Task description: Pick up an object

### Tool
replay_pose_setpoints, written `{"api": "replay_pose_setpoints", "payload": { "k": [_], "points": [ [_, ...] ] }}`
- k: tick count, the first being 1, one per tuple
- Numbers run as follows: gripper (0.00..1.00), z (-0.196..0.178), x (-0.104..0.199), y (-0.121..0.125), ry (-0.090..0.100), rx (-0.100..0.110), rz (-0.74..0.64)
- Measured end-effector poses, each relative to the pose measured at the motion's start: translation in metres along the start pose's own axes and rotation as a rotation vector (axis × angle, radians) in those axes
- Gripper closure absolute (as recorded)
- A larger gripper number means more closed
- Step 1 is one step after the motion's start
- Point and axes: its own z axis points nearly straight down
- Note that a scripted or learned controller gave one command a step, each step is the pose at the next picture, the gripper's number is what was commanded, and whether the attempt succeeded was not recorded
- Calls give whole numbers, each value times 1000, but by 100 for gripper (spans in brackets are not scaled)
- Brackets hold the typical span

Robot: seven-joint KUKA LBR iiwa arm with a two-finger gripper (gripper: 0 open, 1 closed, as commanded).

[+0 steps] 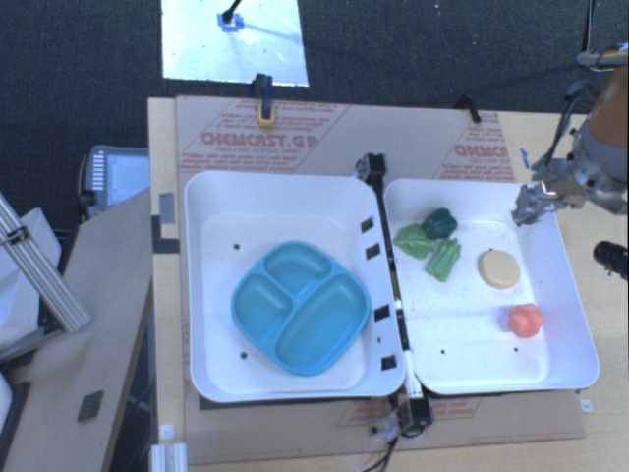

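Over the right bin's [570, 293] far right rim: gripper [532, 207], finger state cannot be told, nothing seen held | inside that bin: green toy vegetables [432, 239], cream disc [499, 268], red piece [526, 320] | left of it: blue divided plate [300, 308].

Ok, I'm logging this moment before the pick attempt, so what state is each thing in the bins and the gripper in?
Blue divided plate: lying flat in the left bin, nothing on it.
Green toy vegetables: lying loose in the right bin.
Beige disc: lying flat, untouched.
Red toy: resting on the bin floor, apart from the disc.
Gripper: over the right bin's far right corner, holding nothing visible.
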Motion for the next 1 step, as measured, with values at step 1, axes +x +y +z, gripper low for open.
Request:
{"api": "replay_pose_setpoints", "payload": {
  "k": [1],
  "points": [
    [100, 7, 43, -8, 2, 6, -2]
  ]
}}
